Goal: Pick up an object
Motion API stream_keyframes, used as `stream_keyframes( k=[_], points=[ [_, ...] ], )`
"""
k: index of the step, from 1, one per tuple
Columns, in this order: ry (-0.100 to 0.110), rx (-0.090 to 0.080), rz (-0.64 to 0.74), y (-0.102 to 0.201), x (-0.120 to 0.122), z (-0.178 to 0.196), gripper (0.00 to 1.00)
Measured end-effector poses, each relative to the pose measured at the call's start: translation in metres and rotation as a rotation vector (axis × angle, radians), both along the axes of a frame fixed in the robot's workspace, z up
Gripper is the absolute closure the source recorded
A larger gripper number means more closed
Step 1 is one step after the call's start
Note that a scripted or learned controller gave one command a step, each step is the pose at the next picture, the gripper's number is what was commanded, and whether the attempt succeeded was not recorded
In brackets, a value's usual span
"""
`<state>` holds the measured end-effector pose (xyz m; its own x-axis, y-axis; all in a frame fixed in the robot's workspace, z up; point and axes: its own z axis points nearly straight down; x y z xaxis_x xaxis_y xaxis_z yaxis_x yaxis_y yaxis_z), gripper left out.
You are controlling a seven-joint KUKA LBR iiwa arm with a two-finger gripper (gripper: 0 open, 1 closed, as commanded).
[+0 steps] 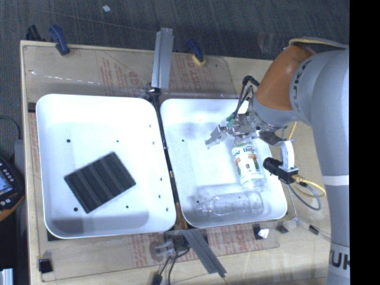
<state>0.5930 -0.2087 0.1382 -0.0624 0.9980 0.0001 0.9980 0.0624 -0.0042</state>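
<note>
Two shallow white bins side by side on the bench.

Left bin: one dark ribbed rectangular panel, lying flat, tilted, toward the near-left part of the floor.

Right bin: two items. A small bottle with a white-and-orange label lies on its side near the right wall. A clear plastic bottle lies along the near wall, just beside the labelled one's lower end.

Label print on the small bottle is too blurred to read. Red printing on the bench board around the bins, also unreadable.

Gripper low over the right bin, just above the labelled bottle's upper end. Fingers spread apart, nothing between them.
</note>
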Motion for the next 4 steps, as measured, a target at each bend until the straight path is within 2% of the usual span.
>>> stream_keyframes(
  k=[1, 2, 3, 4],
  points=[
    [0.001, 0.001, 0.026, 0.000, -0.022, -0.004, 0.00],
    [0.001, 0.003, 0.204, 0.059, 0.005, -0.047, 0.00],
    [-0.004, 0.000, 0.141, 0.040, -0.023, 0.072, 0.00],
    [0.001, 0.001, 0.028, -0.001, -0.019, 0.006, 0.00]
  ],
)
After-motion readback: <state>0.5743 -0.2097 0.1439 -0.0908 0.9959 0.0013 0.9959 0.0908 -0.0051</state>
